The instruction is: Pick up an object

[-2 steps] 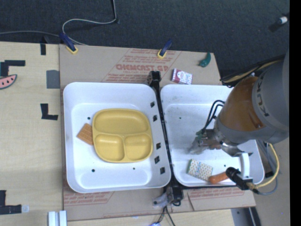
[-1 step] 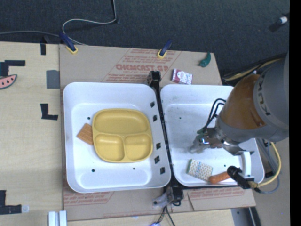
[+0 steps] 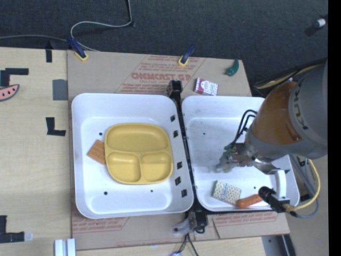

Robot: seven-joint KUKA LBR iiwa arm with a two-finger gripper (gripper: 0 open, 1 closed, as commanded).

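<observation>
Patterned block (image 3: 226,191) is your nearest candidate. It lies flat in the right bin (image 3: 213,116), close to the bin wall that faces the counter (image 3: 32,159) edge at the bottom of the view. It sits just toward that edge from the jaws and apart from them. Its long axis runs roughly along that edge, slightly tilted. You cannot tell whether the jaws are wide or narrow.

An orange stick (image 3: 249,200) lies just beside the block's arm-side end, so you would likely do better closing across the block's short width.

Your count:
- Two bins.
- In the right bin, one block and one orange stick.
- In the left bin (image 3: 122,196), one yellow divided plate (image 3: 139,152) with one tan cracker (image 3: 97,152) tucked under its edge.
- On the counter beyond the bins, one red-and-white packet (image 3: 205,86) and one green piece (image 3: 232,67).
</observation>
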